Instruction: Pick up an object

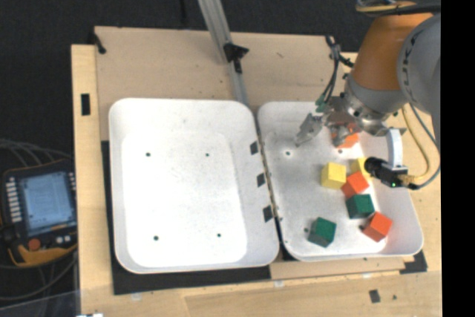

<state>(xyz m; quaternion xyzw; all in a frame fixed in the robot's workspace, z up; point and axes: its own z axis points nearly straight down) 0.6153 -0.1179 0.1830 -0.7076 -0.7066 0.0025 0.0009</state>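
On the bench, the left bin (185, 182) lay beside the right bin (297, 234), which held a yellow block (333, 174), two green blocks (322, 231) and several orange blocks (377, 226) along its right side. Above its far end hung the gripper (320, 126); whether its jaws gaped I could not tell.

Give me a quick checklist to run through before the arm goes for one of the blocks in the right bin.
1. Blocks present in the right bin: ok, several.
2. Yellow block unobstructed from above: ok.
3. Lone green block apart from the others: ok.
4. Orange block and second green block separated: not ok, they touch.
5. Gripper over the right bin: ok, near its upper part.
6. Gripper carrying nothing: cannot tell.
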